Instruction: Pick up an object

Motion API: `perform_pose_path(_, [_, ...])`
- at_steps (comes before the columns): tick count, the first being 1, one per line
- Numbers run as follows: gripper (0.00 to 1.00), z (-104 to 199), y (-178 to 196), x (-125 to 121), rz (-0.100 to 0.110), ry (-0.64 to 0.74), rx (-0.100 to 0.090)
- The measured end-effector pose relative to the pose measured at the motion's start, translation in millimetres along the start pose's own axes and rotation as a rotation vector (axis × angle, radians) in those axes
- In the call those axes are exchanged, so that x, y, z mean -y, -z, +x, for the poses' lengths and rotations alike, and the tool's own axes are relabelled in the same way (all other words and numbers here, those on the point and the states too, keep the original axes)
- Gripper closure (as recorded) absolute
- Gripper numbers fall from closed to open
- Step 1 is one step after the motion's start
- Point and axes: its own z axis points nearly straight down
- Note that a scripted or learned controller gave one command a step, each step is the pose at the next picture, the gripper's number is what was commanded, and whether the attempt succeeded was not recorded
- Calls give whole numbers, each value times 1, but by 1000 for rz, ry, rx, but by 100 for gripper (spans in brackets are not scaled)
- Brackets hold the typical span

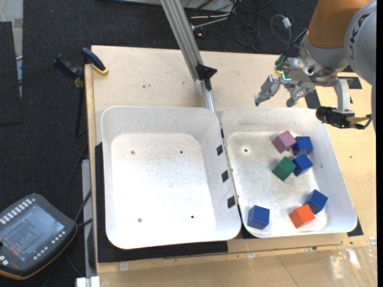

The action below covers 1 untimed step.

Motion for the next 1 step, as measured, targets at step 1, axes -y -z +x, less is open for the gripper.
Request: perform_pose_path(1, [0, 0, 3, 0, -3, 1, 1])
